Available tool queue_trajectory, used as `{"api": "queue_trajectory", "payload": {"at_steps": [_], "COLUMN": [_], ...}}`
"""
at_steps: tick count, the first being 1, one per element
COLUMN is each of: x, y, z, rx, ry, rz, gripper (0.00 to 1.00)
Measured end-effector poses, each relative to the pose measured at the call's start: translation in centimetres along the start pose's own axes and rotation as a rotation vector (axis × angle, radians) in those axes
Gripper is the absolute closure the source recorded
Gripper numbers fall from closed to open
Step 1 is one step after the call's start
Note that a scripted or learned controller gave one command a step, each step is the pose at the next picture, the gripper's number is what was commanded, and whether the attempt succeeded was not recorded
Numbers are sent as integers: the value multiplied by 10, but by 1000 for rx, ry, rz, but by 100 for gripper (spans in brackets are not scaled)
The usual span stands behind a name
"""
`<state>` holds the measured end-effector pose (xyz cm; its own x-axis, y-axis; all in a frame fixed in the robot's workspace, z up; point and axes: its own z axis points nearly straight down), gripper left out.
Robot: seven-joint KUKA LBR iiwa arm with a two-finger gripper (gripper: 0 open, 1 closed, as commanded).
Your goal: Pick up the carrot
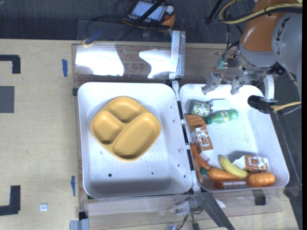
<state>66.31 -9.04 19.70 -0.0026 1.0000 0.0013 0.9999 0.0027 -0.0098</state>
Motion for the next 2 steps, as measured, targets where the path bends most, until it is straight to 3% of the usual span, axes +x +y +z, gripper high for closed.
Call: {"api": "queue_trajectory", "payload": {"at_steps": [1,2], "x": [-68,-52], "y": [-33,-123], "z": [69,104], "rx": [-2,-3], "ry": [1,0], "rz": [-160,-93], "gripper": [0,0]}}
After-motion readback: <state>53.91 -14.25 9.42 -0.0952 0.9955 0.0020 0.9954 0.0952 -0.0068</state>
